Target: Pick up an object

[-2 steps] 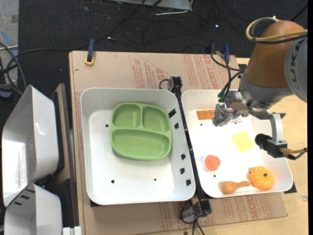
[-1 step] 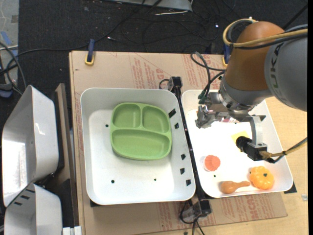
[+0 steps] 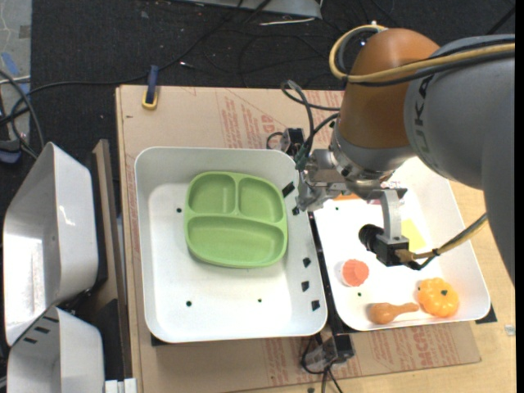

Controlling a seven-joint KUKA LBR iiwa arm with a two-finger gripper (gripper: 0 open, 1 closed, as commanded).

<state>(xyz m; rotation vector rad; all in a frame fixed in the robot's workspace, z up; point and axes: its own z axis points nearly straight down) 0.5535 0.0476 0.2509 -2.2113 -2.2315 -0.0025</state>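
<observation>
Currently gripper, grasp state unreadable, sits above shallow white bin's rim; descent could strike it, missing flat round pink disc

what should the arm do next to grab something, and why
Probably shift the arm toward the near side of the right bin and line up over the pink disc. The wrist hangs over the bin's far part, while the disc, the tan drumstick-shaped toy and the orange pumpkin all lie nearer the camera. The disc looks closest and lies apart from the others.
</observation>
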